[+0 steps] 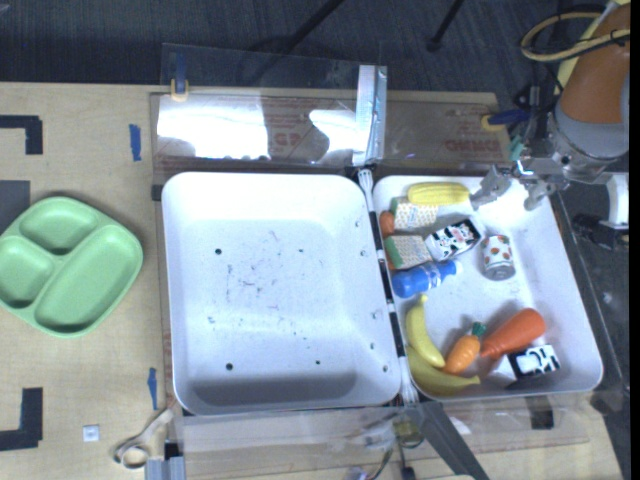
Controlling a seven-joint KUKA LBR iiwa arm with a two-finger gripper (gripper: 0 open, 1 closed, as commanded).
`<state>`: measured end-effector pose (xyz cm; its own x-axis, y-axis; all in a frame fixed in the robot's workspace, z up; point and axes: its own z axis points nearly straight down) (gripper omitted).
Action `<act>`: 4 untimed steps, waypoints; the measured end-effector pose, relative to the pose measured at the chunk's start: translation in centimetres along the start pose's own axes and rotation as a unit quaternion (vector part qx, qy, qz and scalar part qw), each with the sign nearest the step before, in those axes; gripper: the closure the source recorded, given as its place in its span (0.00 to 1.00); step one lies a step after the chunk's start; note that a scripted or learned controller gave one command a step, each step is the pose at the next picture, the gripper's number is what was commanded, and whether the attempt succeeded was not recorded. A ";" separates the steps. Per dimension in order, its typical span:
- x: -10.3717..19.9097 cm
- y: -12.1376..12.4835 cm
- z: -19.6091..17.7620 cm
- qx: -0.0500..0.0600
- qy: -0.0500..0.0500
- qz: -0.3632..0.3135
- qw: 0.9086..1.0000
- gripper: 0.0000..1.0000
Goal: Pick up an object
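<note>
The right bin (575, 298) holds several objects. A yellow corn cob (437, 194) lies at its back, with a black-and-white spotted toy (452, 238) and a blue bottle (422, 278) in front of it. A small can (497, 256) stands mid-bin. A banana (423, 346), a large carrot (513, 332), a small carrot (462, 353) and a black-and-white block (533, 362) lie at the front. My gripper (511, 188) hangs above the bin's back right corner, open, with nothing between its fingers. It is right of the corn and behind the can.
The left bin (270, 288) sits beside the right one, sharing a middle wall. A green divided plate (65, 265) rests on the bench at far left. A clear plastic panel (270, 118) stands behind the left bin. Cables and stands crowd the far right.
</note>
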<state>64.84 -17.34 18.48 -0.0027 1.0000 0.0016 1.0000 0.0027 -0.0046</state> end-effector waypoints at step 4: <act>-4.5 -2.1 8.1 -0.024 -0.005 -0.145 0.989 0.00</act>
<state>62.73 -21.81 10.41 -0.2891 0.9572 -0.0146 0.9563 0.2895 0.0411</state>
